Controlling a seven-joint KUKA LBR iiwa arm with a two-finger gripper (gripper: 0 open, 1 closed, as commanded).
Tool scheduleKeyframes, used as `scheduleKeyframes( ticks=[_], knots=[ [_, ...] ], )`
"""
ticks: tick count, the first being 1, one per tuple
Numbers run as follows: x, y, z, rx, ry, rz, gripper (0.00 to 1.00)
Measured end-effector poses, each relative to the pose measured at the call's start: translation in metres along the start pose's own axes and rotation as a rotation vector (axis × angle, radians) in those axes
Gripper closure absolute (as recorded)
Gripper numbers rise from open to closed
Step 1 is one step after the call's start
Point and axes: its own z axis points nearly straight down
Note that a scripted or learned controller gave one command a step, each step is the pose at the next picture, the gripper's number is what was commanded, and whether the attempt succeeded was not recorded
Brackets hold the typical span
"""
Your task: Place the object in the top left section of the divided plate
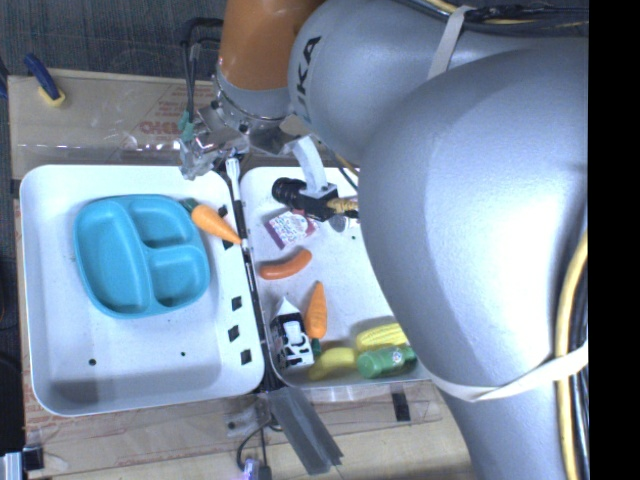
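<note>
- The grey arm point(450, 168) fills the right of the view, hiding much of the right bin point(345, 298).
- The left bin point(60, 358) holds the blue divided plate point(140, 253); all its sections look bare.
- A carrot point(213, 222) lies just beside the plate's right edge, near the wall between the bins; it looks like the task's object, not yet placed.
- The end effector point(205, 148) sits above the bins' far edge; whether it is open or closed, I cannot tell.
- Risk: the carrot rests against the plate rim and close to the wall, so a descending grasp could knock either and roll the carrot away.
</note>
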Motion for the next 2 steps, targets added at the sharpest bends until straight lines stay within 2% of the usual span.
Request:
scheduleKeyframes(
  ticks=[1, 2],
  knots=[
    [0.076, 0.030, -0.026, 0.001, 0.000, -0.126, 1.00],
    [0.100, 0.039, 0.004, 0.002, 0.000, -0.520, 1.00]
  ],
)
